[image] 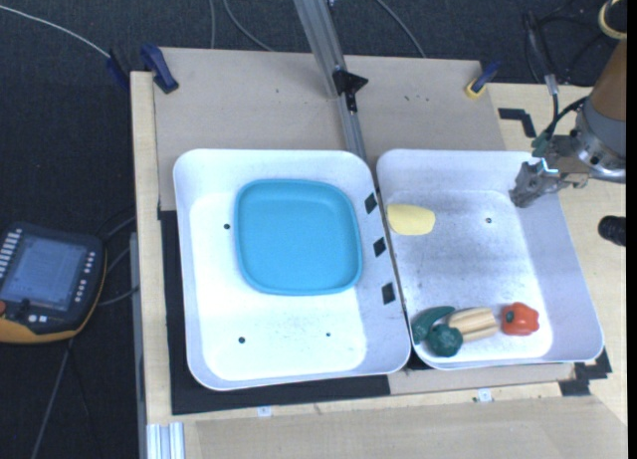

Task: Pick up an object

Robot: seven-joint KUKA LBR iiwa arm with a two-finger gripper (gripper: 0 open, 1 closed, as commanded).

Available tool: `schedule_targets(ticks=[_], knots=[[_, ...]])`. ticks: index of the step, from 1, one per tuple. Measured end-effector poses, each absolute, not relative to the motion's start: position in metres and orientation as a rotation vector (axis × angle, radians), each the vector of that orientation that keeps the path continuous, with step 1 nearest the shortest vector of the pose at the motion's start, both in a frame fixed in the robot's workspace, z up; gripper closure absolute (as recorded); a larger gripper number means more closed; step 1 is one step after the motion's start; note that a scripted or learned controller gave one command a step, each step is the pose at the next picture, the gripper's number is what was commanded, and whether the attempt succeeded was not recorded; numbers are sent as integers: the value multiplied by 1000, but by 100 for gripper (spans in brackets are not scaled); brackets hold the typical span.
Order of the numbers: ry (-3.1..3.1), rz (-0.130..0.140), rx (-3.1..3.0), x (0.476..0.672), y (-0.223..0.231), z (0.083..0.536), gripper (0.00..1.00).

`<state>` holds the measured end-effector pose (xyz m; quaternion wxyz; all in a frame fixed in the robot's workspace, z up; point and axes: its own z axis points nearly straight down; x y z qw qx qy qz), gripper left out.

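Bins of shallow white plastic are set side by side on a pale wooden bench [249, 99], which is ringed by dark carpet crossed with thin cables. The left bin [204, 347] is occupied by a square blue plate [299, 236], which lies flat toward the bin's upper middle. The right bin [572, 278] is seen to carry four small objects. A yellow lemon-shaped piece [411, 219] is placed near the upper left corner, just beside the wall shared with the other bin. Along the lower edge a row is formed: a dark green object [438, 333] at the left, a tan bread-like stick [475, 323] touching it, and a red tomato-like piece [519, 319] at the right end of the stick. The gripper [530, 184] is positioned over the upper right part of the right bin, carried on the grey arm reaching in from the right, and it is kept well apart from all four objects. Nothing is seen between its fingers; whether they are spread or closed cannot be told from this slant. A handheld control pendant [45, 283] is laid on the floor to the left of the bench, and a slanted metal pole [318, 19] is mounted at the bench's upper middle.
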<state>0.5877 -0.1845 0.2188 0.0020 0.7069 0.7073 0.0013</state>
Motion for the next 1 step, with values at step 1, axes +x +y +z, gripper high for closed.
schedule_targets(ticks=[1], knots=[[2222,0,2221,588,-184,214,100]])
